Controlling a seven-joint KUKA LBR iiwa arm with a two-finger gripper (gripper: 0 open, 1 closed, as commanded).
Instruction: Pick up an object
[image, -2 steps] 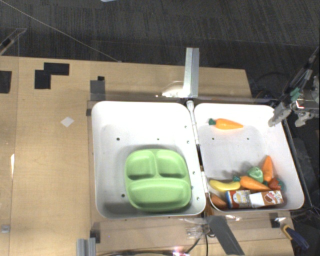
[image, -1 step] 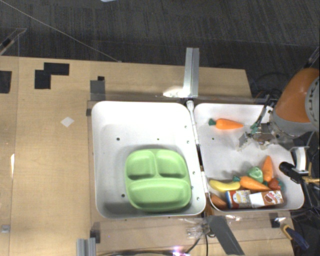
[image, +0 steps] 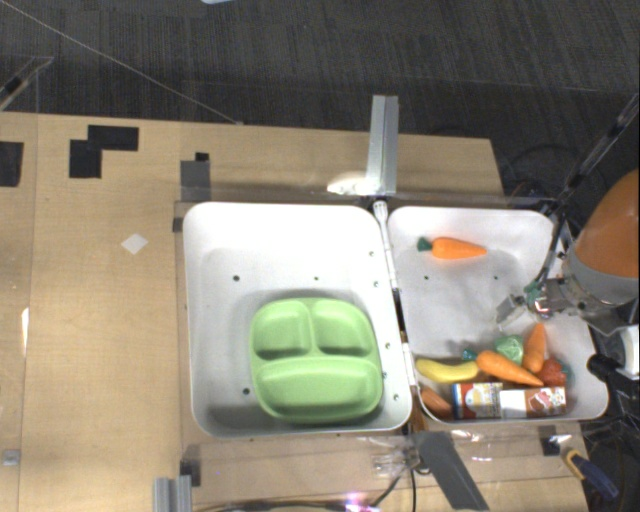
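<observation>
Right bin (image: 470, 290) taken as landmark. Along its near edge lies a heap of toy food: bottle (image: 508, 401) on its side against the front wall, yellow banana (image: 447, 370) just behind it, an orange carrot (image: 508, 368) lying across the heap, a second carrot (image: 536, 346) tipped up beside a green piece (image: 510, 348). They look dumped, resting on each other, not arranged.

Gripper (image: 520, 303) sits low inside the bin just behind the heap, at the right side; cannot tell whether it is open or closed, and nothing shows held in it. Probably lining up on the heap.

A lone carrot (image: 457, 248) lies near the bin's far wall, well apart from the rest.

Left of the bin, the second bin (image: 215, 300) holds a green divided tray (image: 316, 358), flat. Wooden bench (image: 90, 330) beneath; dark floor beyond.
</observation>
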